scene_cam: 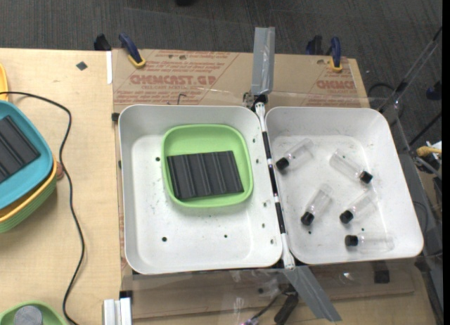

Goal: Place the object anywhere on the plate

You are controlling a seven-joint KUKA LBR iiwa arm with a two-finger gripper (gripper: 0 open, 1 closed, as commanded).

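Work appears not yet begun: square green plastic plate (207, 165) with dark ribbed insert (204, 174) in left white bin (140, 232), five clear black-capped vials (320, 204) loose in right white bin (394, 176); gripper state cannot be told.

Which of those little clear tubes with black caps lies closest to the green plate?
The tube at the upper left of the right bin, just past the divider from the green plate. The four others lie farther right or lower.

A square green plate (207, 166) with a dark ribbed insert sits toward the left bin's (140, 239) far edge. Five clear, black-capped vials (316, 205) lie scattered across the right bin (401, 176).
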